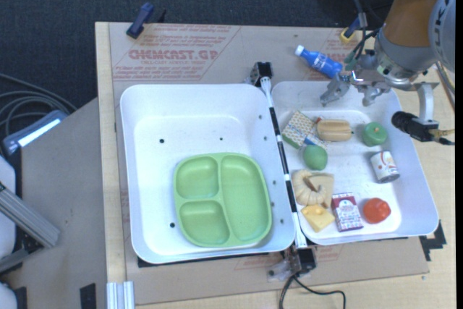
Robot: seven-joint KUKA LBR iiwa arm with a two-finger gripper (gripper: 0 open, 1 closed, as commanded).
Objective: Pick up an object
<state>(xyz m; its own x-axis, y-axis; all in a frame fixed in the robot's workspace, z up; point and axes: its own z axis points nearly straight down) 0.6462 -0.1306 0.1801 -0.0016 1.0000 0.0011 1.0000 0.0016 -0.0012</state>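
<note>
A: The bench (108,155) carries two bins. Which object?
B: The hot dog (333,130), just beneath the tool (352,92), whose fingers look spread. Probably light, slick plastic; pinch across its narrow middle.

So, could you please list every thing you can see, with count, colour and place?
Bins: 2, white, side by side on the bench.
Divided tray: 1, light green, left bin.
Bottle: 1, blue with a white cap, right bin's far edge.
Bread roll: 1, tan, right bin.
Can: 1, silver, right bin.
Tomato: 1, red, right bin's near corner.
Carton: 1, red, beside tomato.
Gripper: 1, grey, above right bin's far end.
</note>
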